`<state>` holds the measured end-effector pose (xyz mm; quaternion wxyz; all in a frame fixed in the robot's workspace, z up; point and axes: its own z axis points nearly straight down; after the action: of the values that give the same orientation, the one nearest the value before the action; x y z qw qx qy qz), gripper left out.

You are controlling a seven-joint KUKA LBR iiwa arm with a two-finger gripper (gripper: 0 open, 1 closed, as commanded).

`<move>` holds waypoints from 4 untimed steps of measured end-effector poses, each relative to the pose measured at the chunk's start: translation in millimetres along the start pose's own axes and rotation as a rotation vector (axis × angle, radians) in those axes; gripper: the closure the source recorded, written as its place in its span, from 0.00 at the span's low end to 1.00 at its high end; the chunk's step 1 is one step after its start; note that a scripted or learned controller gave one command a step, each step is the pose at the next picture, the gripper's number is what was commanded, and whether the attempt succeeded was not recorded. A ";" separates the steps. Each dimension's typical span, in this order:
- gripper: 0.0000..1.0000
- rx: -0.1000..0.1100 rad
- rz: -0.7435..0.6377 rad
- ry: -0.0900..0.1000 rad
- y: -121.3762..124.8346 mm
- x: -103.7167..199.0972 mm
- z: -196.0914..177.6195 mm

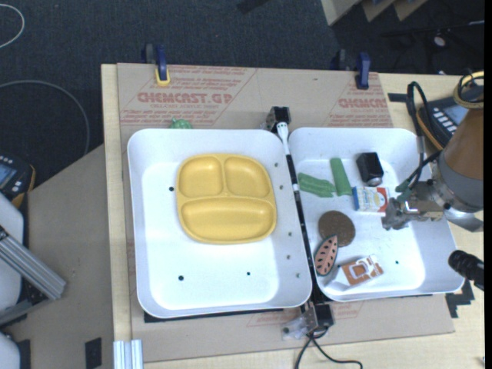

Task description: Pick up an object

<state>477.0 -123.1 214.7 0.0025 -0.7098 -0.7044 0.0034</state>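
While the gripper hangs low over the right bin, I cannot tell its state. Just beside it sits a small red-and-white packet, with a brown disc farther from the gripper.

We look down from one fixed camera set above the bench, tilted at a slant so the far edge sits at the top of the frame and the near edge at the bottom. We stand far enough back to take in both white bins whole, the left bin and the right bin, with dark floor beyond the far edge. The arm enters our frame from the right side, partly cut by the edge.
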 end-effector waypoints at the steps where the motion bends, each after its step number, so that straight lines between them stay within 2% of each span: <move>1: 0.00 -0.008 -0.007 0.001 2.1 4.2 -3.8; 2: 0.00 0.002 -0.008 0.004 0.2 24.2 86.1; 3: 0.00 -0.005 -0.005 0.002 2.3 10.3 132.2; 4: 1.00 -0.009 -0.007 0.001 3.0 10.9 119.9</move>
<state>479.0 -112.4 94.8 -0.0004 -0.7075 -0.7067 -0.0002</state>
